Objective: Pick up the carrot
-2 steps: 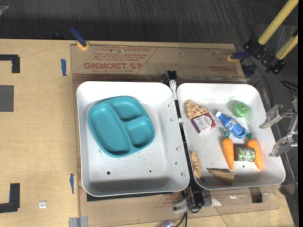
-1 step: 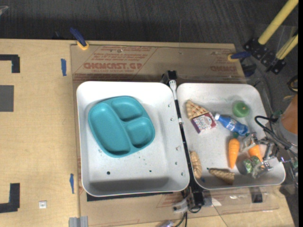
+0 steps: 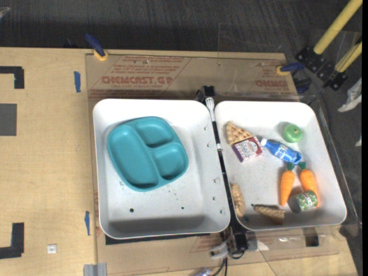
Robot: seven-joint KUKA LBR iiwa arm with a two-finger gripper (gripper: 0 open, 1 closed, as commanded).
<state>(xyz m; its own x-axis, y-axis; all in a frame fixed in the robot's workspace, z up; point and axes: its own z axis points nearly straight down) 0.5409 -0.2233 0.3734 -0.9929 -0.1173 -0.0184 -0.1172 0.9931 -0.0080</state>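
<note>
Two shallow white bins sit side by side on a cardboard-covered bench. The left white bin (image 3: 102, 171) holds a teal plastic plate with three compartments (image 3: 147, 152), lying flat towards the bin's far left. A few small dark specks dot the floor in front of it.

The right white bin (image 3: 329, 148) holds all the small items. Two orange toy carrots lie near its front right corner, side by side and close together. The longer orange carrot (image 3: 286, 187) points towards the bin's front edge. The shorter orange carrot (image 3: 309, 180) is just to its right. A green cylindrical can (image 3: 304, 200) lies at the front ends of both carrots. It touches, or very nearly touches, the shorter one.

Behind the carrots lies a blue plastic bottle (image 3: 282, 151), with a small purple and white carton (image 3: 247, 149) to its left. A tan waffle-patterned wedge (image 3: 234, 132) and a round green object (image 3: 293, 133) sit further back. A tan cone-shaped piece (image 3: 270, 212) rests along the front wall.
</note>
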